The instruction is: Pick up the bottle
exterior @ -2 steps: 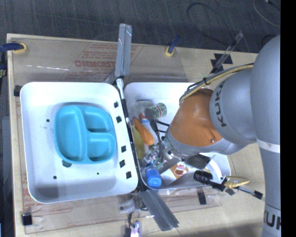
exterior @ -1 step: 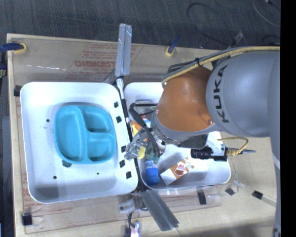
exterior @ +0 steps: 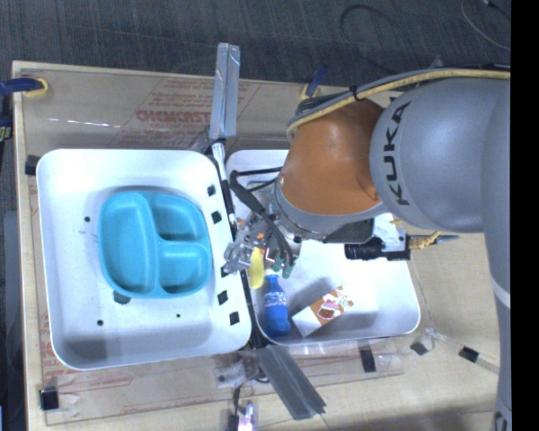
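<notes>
Robotics lab. Wooden bench (exterior: 117, 106) on dark carpet (exterior: 117, 16), two white bins (exterior: 63, 241) clamped side by side. KUKA-marked arm (exterior: 431, 151) overhead.

Two white bins are shown: the left bin (exterior: 63, 241) and the right bin (exterior: 391, 308). A light blue compartment tray (exterior: 154, 241) is seen in the left bin. In the right bin, a bottle (exterior: 276, 305) of deep blue with a white label patch and a yellow top is seen, beside a small carton (exterior: 323, 310) printed in orange, red and white. The arm (exterior: 431, 142) is rendered in grey with black lettering, its band (exterior: 328, 160) in orange. The bench (exterior: 117, 106) is pale tan with faint red print.
</notes>
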`<state>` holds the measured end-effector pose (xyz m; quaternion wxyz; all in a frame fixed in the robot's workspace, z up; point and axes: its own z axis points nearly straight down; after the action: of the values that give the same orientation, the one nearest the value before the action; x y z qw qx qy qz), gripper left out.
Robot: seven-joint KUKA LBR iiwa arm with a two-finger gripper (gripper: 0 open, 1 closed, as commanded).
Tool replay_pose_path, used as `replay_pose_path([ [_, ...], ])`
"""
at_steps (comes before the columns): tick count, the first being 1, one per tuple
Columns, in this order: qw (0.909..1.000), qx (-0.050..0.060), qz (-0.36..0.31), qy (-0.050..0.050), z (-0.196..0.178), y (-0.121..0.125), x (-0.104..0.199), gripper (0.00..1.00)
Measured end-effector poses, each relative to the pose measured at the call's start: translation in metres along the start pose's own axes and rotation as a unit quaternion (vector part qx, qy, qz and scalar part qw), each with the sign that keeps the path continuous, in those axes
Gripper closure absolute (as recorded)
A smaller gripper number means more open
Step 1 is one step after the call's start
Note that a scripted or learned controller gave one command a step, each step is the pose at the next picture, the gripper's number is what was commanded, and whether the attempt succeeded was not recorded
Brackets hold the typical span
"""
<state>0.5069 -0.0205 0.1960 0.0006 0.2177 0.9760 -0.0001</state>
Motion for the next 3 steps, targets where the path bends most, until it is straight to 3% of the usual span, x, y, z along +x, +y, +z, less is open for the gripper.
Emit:
replay_pose_path([
  [1,0.9960,0.001,0.089,0.002,0.006,0.042,0.043,1.00],
  [2,0.9802,0.002,0.198,0.003,0.006,0.022,0.043,1.00],
  [3,0.9704,0.001,0.242,0.001,0.006,0.066,0.065,1.00],
])
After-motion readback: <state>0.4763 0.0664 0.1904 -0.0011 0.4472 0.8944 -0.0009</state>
